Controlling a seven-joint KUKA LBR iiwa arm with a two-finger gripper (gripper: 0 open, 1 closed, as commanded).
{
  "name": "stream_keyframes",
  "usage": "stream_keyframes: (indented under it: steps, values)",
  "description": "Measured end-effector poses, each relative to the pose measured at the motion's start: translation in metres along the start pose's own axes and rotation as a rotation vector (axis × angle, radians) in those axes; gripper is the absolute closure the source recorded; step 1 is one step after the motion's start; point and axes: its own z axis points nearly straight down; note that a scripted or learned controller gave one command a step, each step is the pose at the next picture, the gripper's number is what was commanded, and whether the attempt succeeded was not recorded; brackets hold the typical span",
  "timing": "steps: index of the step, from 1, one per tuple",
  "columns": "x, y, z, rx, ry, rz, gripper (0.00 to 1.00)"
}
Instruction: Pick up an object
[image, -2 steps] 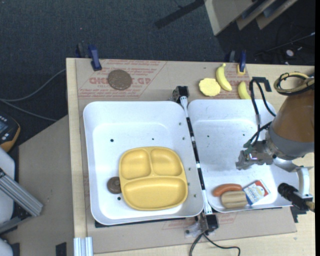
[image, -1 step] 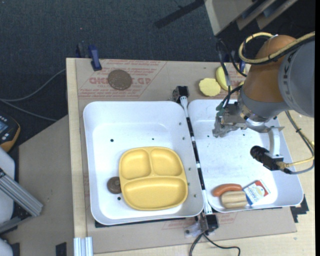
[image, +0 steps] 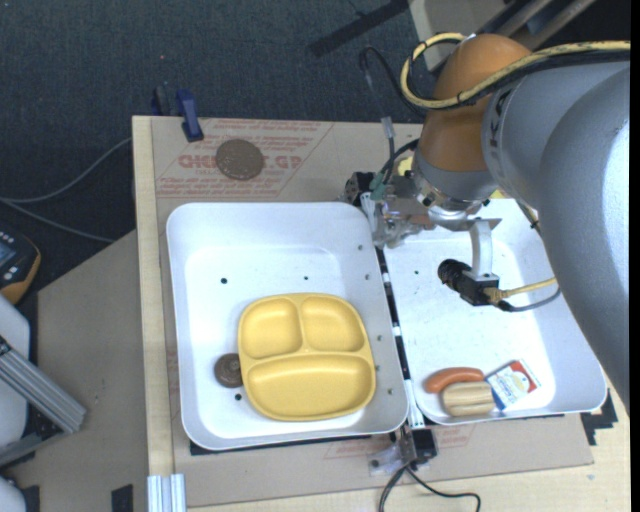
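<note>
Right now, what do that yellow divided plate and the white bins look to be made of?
The yellow plate looks like moulded plastic: smooth, matte, with rounded compartment ridges. The white bins seem thin formed plastic, slightly glossy with curved rims, though coated metal can't be ruled out.

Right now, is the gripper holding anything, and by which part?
Cannot be told. The gripper sits at the bins' dividing edge, its tip hidden. The hot dog and yellow tray lie apart from it.
</note>
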Motion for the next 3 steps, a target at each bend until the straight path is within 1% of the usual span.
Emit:
stream_keyframes:
  steps: [1,2,3]
  values:
    - [-0.065,0.022,0.000,0.001,-0.005,0.013,1.00]
    - [0.003,0.052,-0.041,-0.003,-0.001,0.001,1.00]
    - [0.059,0.051,-0.043,0.002,0.000,0.003,1.00]
